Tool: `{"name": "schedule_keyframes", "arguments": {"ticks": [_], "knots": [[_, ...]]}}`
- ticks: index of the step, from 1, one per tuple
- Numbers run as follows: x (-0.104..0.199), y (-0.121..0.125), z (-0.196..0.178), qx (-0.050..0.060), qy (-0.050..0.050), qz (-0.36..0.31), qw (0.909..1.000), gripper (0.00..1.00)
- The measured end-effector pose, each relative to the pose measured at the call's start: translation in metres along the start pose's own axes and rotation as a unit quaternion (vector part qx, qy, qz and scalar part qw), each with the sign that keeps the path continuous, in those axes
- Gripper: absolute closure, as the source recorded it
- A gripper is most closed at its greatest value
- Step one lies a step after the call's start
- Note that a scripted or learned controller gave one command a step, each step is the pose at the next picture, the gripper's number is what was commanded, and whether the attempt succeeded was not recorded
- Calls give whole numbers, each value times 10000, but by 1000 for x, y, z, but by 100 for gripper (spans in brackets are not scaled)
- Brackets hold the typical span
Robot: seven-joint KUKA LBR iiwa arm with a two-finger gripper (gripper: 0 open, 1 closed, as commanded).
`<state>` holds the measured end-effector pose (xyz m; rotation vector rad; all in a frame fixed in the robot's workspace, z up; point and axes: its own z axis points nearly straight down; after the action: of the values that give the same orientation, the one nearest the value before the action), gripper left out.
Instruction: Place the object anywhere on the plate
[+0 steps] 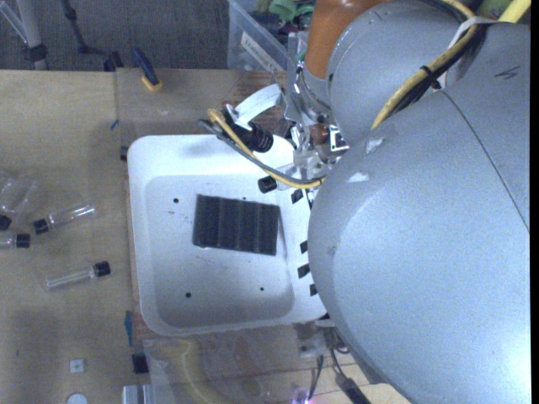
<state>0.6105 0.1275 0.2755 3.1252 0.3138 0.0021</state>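
Camera view: dark ribbed object lies in white bin.

One overhead camera slants down on the bin.

My own grey arm fills the right side and covers the bin's right edge, so nothing passes there. The white bin lies open from above on its left and near parts; a dark ribbed mat lies flat on its floor, low enough to clear. At the far right corner my yellow cables crowd the rim. Left of the bin, small clear vials lie scattered on the bench.
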Motion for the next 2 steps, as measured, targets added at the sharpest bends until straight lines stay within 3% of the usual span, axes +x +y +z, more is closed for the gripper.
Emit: {"name": "schedule_keyframes", "arguments": {"ticks": [1, 2], "knots": [[-16, -102, -128, -3, 9, -173, 9998, 100], [68, -85, -159, 1, 9, 2, 10000, 100]]}}
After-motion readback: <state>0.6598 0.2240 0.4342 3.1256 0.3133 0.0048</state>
